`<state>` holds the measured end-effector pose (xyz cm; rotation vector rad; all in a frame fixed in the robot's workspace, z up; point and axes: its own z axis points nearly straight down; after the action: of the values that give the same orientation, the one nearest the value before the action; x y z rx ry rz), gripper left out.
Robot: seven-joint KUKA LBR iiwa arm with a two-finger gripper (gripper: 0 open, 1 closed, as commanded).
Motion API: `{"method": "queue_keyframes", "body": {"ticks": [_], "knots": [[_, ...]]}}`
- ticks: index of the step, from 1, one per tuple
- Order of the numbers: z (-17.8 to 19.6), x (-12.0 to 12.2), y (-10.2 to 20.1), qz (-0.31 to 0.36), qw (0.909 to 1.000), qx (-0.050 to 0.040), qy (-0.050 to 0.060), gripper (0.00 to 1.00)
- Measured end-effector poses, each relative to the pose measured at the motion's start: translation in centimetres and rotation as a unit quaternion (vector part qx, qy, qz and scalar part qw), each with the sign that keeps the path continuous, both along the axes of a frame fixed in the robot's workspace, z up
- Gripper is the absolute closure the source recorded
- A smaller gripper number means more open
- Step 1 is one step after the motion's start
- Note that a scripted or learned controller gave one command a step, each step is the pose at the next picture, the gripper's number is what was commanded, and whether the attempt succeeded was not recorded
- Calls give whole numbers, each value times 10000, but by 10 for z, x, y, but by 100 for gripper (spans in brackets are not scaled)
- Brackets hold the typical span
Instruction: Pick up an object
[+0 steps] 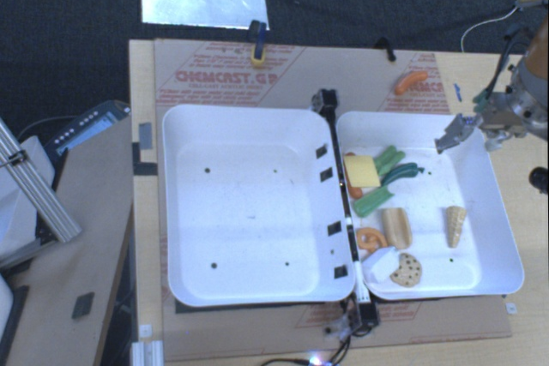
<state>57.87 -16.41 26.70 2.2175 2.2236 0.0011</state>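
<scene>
Several small toy foods lie in the right bin (502,219) below-left of the gripper (453,135), whose state I cannot tell; nearest cone (455,225) looks light, rigid, slick, so pinch its wide middle.

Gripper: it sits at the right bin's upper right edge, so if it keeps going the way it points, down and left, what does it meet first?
Probably the bare floor of the right bin; from the gripper, the green toy lies next on that line. Depth is unclear from above.
</scene>
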Motion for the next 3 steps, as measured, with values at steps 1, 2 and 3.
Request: {"method": "queue_keyframes", "body": {"ticks": [1, 2, 3], "knots": [[-191, 15, -19, -8, 10000, 7, 39, 0], [-181, 67, 5, 26, 10000, -5, -28, 0], [-183, -45, 79, 6, 10000, 30, 53, 0]]}}
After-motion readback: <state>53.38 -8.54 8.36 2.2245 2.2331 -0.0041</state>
